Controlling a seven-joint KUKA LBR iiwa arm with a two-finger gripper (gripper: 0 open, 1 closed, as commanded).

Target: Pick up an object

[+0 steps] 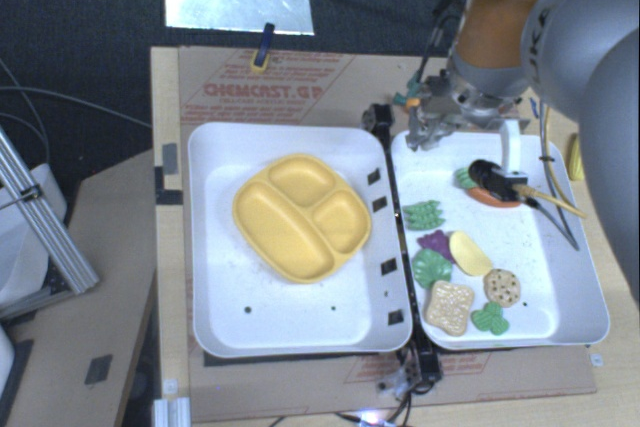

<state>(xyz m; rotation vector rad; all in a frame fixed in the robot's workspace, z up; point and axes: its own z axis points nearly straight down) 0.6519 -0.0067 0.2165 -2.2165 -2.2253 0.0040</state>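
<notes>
My gripper (424, 131) hangs over the far left corner of the right bin (580, 287), with nothing seen in it. Toy foods lie in this bin. A green pea pod (421, 212) is just below the gripper. Nearer the front are purple grapes (435, 241), a yellow piece (470, 253), a green leaf (432, 268), a tan cracker (449, 306), a chocolate-chip cookie (501, 288) and a small green piece (489, 319). An orange piece (493, 199) with a green bit (465, 178) lies to the gripper's right.
The left bin (215, 315) holds a yellow divided plate (301, 215). The ridge between the two bins (395, 225) runs close to the gripper's left. The big grey arm (590, 65) covers the far right side.
</notes>
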